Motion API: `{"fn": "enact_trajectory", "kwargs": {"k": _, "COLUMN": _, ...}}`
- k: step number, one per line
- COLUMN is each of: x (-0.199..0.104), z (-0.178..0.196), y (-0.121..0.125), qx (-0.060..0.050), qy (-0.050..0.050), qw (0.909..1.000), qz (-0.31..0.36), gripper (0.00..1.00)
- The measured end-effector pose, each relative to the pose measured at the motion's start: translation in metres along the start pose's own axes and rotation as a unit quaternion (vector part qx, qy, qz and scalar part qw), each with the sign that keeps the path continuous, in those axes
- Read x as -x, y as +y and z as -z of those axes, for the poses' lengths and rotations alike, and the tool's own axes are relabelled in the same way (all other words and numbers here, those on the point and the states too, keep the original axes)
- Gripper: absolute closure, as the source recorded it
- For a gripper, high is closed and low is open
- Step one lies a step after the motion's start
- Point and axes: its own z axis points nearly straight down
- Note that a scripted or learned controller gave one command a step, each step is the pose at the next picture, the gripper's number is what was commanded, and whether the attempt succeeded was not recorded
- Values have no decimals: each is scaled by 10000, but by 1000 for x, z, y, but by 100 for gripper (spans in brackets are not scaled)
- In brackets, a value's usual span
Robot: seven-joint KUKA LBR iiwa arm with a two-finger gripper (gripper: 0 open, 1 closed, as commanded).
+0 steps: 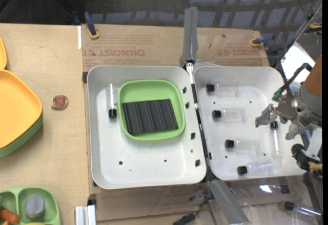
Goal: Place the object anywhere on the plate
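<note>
So far nothing placed: green plate (128,92) carries just a black ridged block (149,116); clear vials (230,114) remain in the right bin (230,172); claw (277,116) state indiscernible.

A dark ridged block (149,116) covers the green plate's (125,90) middle.

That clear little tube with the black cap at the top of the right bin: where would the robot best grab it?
Probably around the middle of the clear plastic tube with the black cap, coming straight down from above. It lies flat on the floor of the right white bin, running left to right, so the fingers should close across its narrow width, one on each long side. Nothing lies close beside it, and the gripper sits nearer the bin's right edge.
</note>
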Motion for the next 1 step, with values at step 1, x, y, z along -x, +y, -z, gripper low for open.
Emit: {"fn": "enact_trajectory", "kwargs": {"k": 1, "x": 5, "z": -7, "y": 1, "qx": -9, "qy": 0, "qw": 9974, "qz": -716, "gripper": 0}}
